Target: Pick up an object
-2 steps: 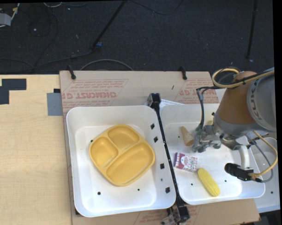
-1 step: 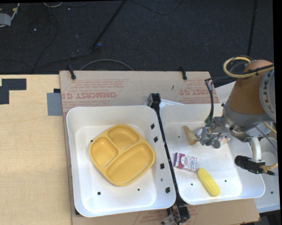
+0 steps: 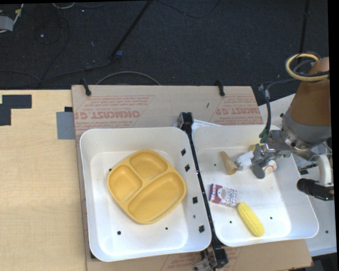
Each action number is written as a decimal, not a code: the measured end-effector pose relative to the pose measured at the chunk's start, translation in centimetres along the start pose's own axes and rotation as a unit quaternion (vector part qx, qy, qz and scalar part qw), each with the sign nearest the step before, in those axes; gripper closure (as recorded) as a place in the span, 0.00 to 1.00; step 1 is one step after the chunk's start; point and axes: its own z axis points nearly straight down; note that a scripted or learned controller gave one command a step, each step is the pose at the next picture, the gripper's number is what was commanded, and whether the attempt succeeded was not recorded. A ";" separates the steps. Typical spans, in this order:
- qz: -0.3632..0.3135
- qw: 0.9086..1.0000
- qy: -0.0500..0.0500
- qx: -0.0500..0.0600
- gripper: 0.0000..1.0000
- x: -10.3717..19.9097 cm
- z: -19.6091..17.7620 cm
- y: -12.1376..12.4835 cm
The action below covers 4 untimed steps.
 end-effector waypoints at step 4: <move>-0.004 1.000 0.001 0.003 1.00 14.2 -1.7 0.0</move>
